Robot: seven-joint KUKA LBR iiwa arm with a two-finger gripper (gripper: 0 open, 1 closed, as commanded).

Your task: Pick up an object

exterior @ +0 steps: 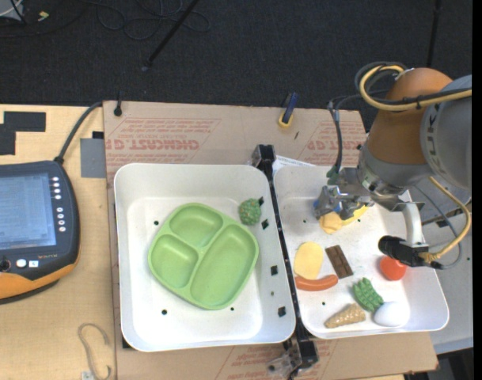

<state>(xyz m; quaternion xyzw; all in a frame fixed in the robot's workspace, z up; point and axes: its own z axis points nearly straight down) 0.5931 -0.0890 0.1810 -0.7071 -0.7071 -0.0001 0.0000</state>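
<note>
the gripper [341, 206] is seen low in the right bin [438, 311], near its upper left, directly over a small yellow object [333, 222]; it cannot be told whether that object is clamped or merely touched, and the gripper's state is not resolvable. the arm [411, 125] is seen entering from the right. further down the same bin are laid a pale yellow round piece [309, 258], a brown bar [339, 261] just beside it, a red sausage [316, 283] touching the round piece's lower edge, a green knobbly item [368, 294], a tan cone [345, 316], a white egg [390, 314] and a red item [392, 269] partly hidden by a black part. in the left bin [138, 307] a green divided plate [203, 255] is placed centrally, with a small green broccoli-like piece [250, 210] near its upper right. a tablet-like pendant [28, 220] is set on the worktop [66, 133] at far left.
</note>
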